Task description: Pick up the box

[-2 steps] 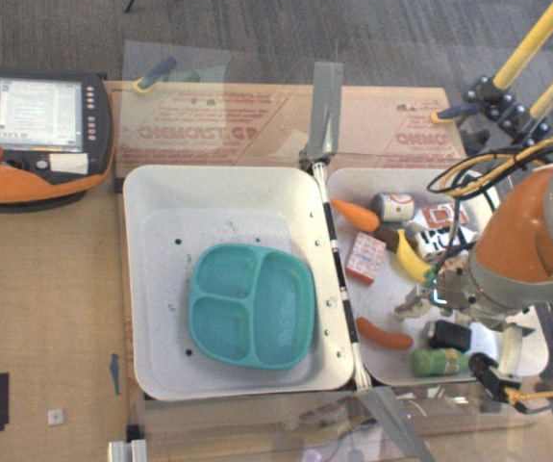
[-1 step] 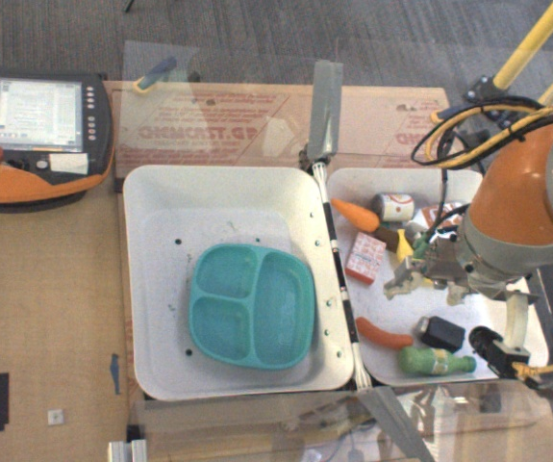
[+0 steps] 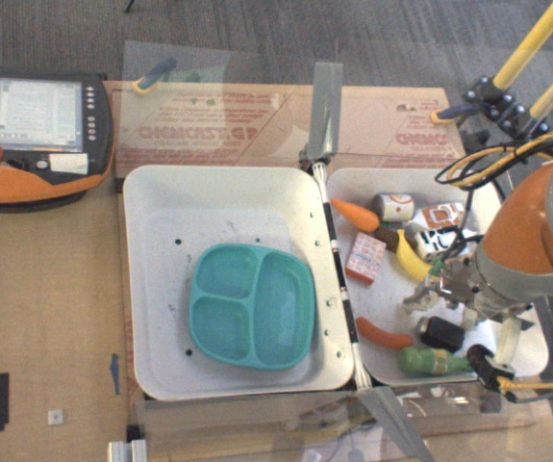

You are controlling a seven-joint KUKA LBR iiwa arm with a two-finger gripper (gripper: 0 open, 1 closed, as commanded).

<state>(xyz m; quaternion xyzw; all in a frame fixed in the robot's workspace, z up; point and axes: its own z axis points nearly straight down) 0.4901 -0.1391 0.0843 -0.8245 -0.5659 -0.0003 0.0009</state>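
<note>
A small pink and red box (image 3: 365, 257) lies in the right bin (image 3: 382, 373), near its left wall. My gripper (image 3: 428, 295) hangs over the middle of that bin, to the right of the box and a little nearer the front, apart from it. It sits just below a yellow banana (image 3: 412, 258) and just above a black object (image 3: 441, 334). Nothing can be seen held in it. The grey arm with its orange band (image 3: 531, 229) covers the bin's right side.
The right bin also holds a carrot (image 3: 354, 214), a small can (image 3: 395, 206), a white and orange carton (image 3: 441, 217), a red sausage (image 3: 384, 334) and a green bottle (image 3: 434, 361). A teal divided plate (image 3: 253, 305) lies in the left bin (image 3: 161, 200). Cables (image 3: 478, 162) hang at the right.
</note>
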